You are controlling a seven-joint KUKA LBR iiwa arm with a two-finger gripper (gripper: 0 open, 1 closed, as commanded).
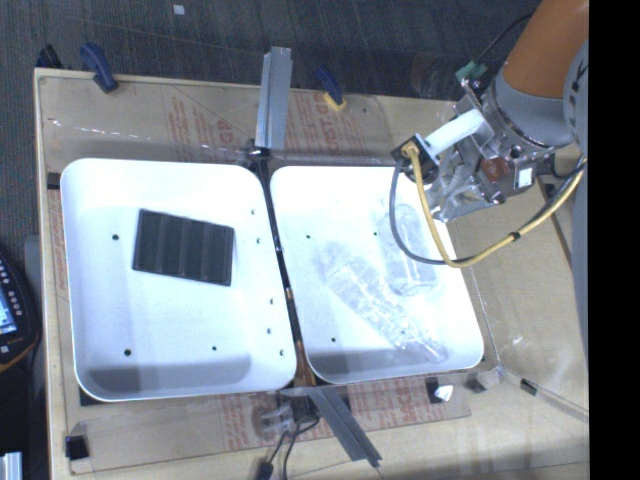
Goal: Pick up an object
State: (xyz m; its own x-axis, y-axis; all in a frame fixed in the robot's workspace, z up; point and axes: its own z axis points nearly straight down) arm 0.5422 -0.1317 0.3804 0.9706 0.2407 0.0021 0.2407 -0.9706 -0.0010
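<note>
A dark ribbed rectangular pad point(184, 247) lies flat in the left bin point(90, 193). In the right bin point(330, 198) lie see-through plastic things: a clear bottle-like piece point(405, 253) near the right wall and a crinkled clear wrapper point(375, 303) running toward the front right corner. My gripper point(450, 190) hangs over the right bin's far right corner, just above and beside the clear bottle-like piece. A yellow cable loops under the wrist.
A grey metal bar point(273, 98) stands at the back between the bins. Blue clamps point(98, 66) hold the board's far edge. Another grey bracket point(335, 423) sits at the front between the bins. A dark device point(10, 308) lies off the left edge.
</note>
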